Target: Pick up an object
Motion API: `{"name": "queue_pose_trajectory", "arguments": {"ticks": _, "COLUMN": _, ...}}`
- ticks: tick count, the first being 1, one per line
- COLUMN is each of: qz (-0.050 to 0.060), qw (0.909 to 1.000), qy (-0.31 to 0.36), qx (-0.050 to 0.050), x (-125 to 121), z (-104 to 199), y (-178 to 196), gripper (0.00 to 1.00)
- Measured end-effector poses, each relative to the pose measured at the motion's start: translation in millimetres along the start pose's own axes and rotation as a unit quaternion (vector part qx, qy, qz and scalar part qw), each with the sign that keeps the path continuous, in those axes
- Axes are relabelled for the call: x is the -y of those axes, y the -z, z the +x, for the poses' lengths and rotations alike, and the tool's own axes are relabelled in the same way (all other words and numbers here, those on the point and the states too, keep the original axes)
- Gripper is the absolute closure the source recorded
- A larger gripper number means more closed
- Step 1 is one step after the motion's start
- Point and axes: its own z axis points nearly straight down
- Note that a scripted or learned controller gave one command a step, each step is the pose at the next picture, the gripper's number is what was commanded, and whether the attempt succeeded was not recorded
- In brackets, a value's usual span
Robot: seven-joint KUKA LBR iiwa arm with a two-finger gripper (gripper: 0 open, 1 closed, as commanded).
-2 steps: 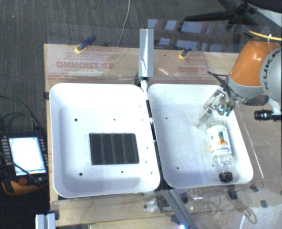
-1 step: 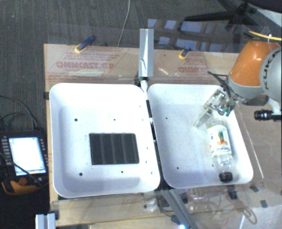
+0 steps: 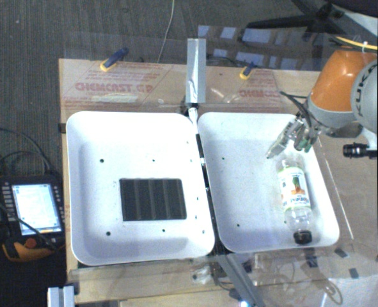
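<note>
The gripper hovers at two o'clock in the right bin, released, fingers spread, holding nothing. The clear bottle lies just beneath it toward five o'clock, black cap lowest. A dark ribbed pad lies in the left bin.

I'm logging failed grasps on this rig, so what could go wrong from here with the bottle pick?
1. The clear plastic bottle lies on its side, so it may roll or slip when squeezed.
2. It rests close to the right bin's right wall, leaving little room on that side.
3. The gripper hovers above the bottle's upper end, not its middle; a grasp there could tip it.
</note>
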Motion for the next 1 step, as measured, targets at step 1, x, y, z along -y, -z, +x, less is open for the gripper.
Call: {"name": "queue_pose_trajectory", "arguments": {"ticks": 1, "qz": 0.000, "qw": 1.0000, "qy": 0.000, "qx": 0.000, "x": 0.0, "z": 0.1, "y": -0.1, "gripper": 0.00}}
